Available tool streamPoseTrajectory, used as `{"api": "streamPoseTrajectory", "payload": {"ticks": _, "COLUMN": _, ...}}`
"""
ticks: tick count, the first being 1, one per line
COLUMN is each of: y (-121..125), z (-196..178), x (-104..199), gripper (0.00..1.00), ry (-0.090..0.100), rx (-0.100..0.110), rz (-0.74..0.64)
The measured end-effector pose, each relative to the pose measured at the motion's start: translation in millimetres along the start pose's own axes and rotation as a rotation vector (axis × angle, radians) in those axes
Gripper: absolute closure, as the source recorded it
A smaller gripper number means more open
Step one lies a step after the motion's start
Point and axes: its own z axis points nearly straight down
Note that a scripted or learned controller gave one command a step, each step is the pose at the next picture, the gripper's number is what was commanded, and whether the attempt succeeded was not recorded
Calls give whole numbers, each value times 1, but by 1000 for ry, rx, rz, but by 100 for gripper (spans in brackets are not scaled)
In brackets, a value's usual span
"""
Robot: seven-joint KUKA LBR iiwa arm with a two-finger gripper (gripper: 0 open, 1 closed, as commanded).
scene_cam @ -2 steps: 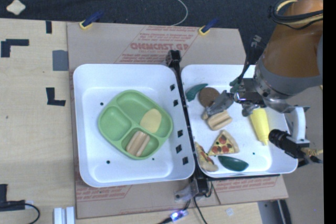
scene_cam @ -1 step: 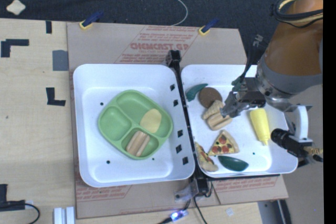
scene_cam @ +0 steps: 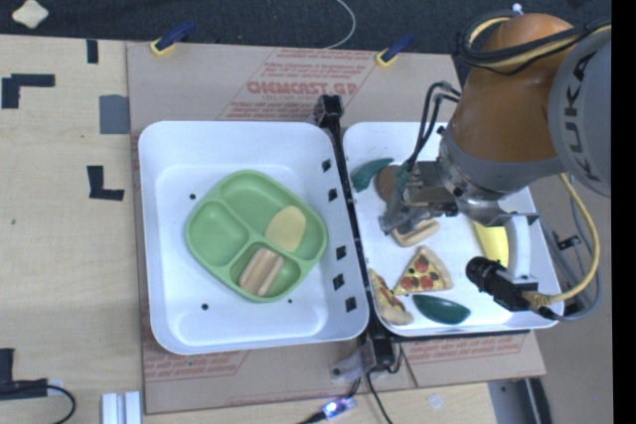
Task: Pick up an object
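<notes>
The gripper [scene_cam: 405,213], its grip state not discernible, is seen low in the right bin [scene_cam: 373,136], directly above a tan bread-like toy [scene_cam: 417,232] lying lengthwise toward the bin's right wall.

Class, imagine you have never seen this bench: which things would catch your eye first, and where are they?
The big grey and orange arm fills the right side, its end effector low over toy food in the right bin. In the left bin lies a green divided plate. A pizza slice lies in the right bin.
</notes>
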Motion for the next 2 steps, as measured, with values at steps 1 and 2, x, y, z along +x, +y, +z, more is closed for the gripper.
{"api": "streamPoseTrajectory", "payload": {"ticks": 1, "y": -1, "z": -29, "x": 39, "gripper": 100, "ry": 0, "rx": -5, "rz": -1}}
{"api": "streamPoseTrajectory", "payload": {"ticks": 2, "y": 0, "z": -133, "x": 67, "gripper": 100, "ry": 2, "rx": -16, "rz": -2}}
